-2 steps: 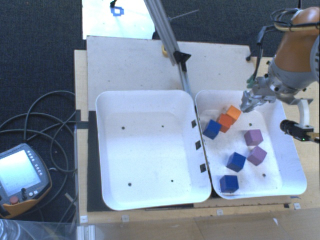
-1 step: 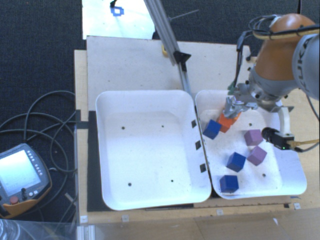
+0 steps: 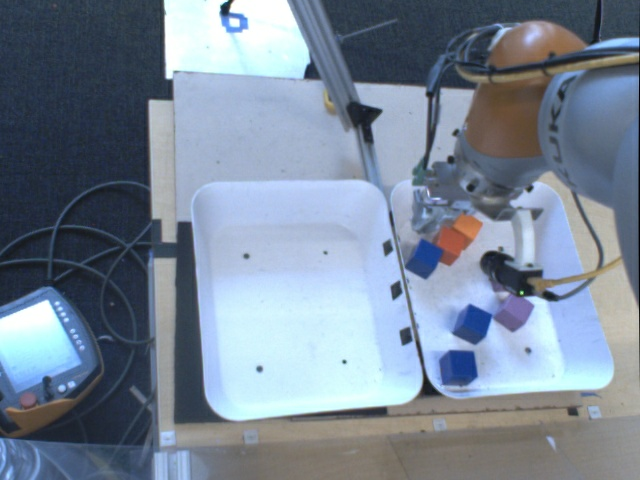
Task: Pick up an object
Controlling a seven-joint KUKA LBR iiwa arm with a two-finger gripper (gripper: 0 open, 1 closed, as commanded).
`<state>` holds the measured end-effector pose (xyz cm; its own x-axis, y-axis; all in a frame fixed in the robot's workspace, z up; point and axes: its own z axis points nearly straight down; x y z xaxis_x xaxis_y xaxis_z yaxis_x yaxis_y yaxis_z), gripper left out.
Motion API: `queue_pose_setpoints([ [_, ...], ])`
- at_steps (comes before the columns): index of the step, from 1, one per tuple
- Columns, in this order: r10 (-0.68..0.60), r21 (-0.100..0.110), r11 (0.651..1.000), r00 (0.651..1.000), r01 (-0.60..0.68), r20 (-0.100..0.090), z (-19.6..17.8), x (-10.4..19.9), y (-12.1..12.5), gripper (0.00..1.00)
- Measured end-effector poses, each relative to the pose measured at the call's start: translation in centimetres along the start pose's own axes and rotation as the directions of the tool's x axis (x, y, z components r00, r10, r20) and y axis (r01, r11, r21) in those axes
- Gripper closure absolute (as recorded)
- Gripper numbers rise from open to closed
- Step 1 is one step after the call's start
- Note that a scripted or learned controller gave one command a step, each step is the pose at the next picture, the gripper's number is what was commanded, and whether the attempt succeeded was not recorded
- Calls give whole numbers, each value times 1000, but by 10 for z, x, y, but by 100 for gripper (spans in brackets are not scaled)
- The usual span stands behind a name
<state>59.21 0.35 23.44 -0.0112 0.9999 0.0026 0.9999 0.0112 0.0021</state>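
Where carpet [image 3: 80, 98] darkens, bench [image 3: 260, 128] pale.

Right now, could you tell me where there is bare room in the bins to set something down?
The left bin has an open white floor from wall to wall. The right bin is crowded: the gripper hangs over its upper left beside an orange block, with blue blocks and a purple block below. A small bare patch lies along its lower right rim.

Claw [image 3: 432, 211] fingertips hidden; arm [image 3: 590, 108] cut off right.

Dark carpet [image 3: 80, 88], wood bench [image 3: 260, 118], cables [image 3: 90, 238]
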Motion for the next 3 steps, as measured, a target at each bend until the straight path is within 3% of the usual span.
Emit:
queue_pose_setpoints([
  [1,0,1,1000,1000,0,0,-7,47,-9,100],
  [2,0,4,1000,1000,0,0,8,96,-25,100],
  [3,7,1,1000,1000,-7,2,8,93,-24,0],
])
